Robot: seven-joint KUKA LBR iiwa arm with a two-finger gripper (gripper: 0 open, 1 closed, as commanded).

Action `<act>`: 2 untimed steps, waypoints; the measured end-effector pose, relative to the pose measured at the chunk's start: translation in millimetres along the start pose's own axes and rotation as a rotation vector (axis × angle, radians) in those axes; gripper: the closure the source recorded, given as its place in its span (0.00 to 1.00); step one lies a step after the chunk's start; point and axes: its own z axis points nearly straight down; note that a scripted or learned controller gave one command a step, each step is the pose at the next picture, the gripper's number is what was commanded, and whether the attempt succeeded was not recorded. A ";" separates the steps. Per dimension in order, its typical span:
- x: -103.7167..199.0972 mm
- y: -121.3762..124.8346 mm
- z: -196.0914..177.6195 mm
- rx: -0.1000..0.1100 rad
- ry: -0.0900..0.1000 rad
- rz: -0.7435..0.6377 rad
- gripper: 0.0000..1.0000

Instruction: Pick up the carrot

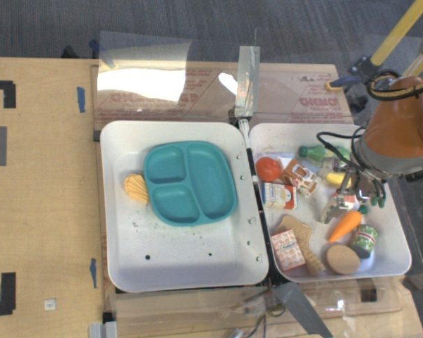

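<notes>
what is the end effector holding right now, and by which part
Cannot be told. The end effector sits just above the carrot in the right bin, but no grip on it is visible.

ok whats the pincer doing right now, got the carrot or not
pincer: low in the right bin, just above the carrot; open or closed cannot be told, and no carrot shows between its tips.

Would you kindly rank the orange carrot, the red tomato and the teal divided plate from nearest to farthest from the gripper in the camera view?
1. Orange carrot: right bin, just below the gripper.
2. Red tomato: right bin, near its left wall.
3. Teal divided plate: left bin, farthest.
</notes>
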 end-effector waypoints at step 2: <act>51.9 5.3 -12.1 0.002 -0.004 -0.283 1.00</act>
